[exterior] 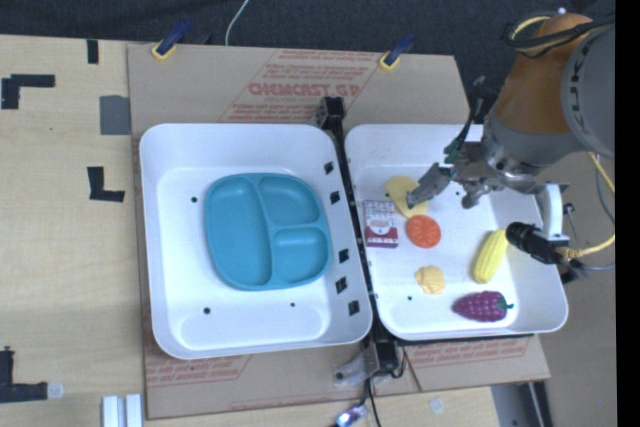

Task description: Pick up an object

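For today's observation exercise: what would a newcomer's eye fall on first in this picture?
Probably the blue divided plate, lying alone in the left bin. Next, the bright toy foods in the right bin: orange tomato, corn cob, purple grapes, with the gripper above them.

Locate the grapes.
The grapes lie in the right bin, near its front right corner, below the corn and right of the small yellow piece.

Mirrored red "CHEMCAST GP" on cardboard sheet (290, 85)
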